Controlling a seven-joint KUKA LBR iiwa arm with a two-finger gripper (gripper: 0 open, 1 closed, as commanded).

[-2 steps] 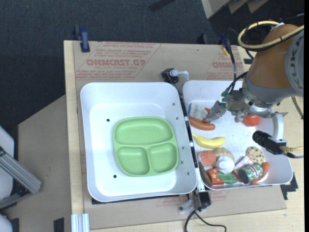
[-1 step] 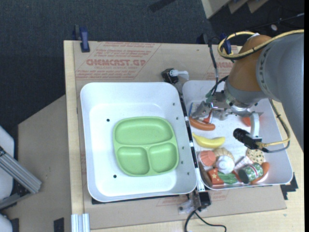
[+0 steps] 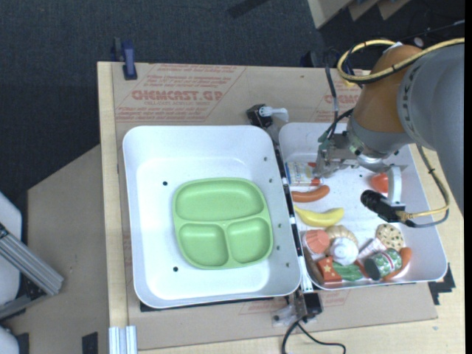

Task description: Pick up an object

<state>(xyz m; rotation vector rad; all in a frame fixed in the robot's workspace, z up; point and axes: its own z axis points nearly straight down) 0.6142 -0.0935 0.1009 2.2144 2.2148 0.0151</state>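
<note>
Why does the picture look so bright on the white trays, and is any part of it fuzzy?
In the camera view, overhead light washes out the left bin, flattening its walls; the green divided plate stays crisp with a soft shadow; the arm close to the lens looks blurred and oversized; the small toys in the right bin blend together.

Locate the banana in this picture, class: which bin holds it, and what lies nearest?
The banana lies in the right bin, near its left wall, just below the hot dog and above the pile of toy food.

Dark grey carpet floor [image 3: 59, 35] around a brown cardboard-topped bench [image 3: 184, 94], evenly lit.
</note>
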